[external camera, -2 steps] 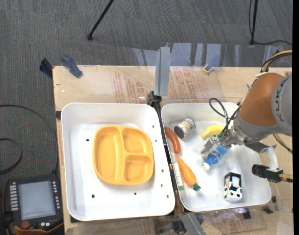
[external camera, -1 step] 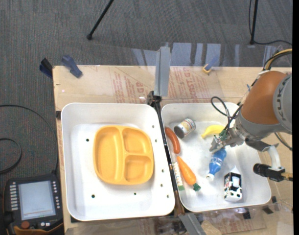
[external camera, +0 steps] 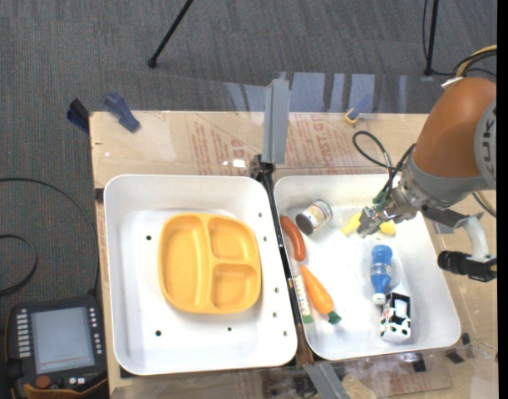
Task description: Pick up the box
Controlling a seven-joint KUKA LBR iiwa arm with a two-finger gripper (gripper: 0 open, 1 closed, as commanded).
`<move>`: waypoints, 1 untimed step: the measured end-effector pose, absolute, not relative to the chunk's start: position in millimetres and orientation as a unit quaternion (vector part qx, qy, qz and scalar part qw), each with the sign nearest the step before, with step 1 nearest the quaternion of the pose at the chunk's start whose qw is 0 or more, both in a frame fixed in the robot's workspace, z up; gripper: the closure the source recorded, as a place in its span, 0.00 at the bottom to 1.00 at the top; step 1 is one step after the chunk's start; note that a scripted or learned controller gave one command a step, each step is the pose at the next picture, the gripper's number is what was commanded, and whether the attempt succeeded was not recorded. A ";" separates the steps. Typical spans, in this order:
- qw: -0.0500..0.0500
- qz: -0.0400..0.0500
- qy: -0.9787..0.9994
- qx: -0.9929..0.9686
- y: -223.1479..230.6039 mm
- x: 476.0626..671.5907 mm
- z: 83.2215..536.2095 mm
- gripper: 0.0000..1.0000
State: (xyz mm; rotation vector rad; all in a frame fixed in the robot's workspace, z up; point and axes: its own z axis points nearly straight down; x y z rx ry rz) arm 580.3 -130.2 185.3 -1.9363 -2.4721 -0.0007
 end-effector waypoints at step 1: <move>0.002 0.001 -0.787 -0.617 -211.8 537.5 157.4 1.00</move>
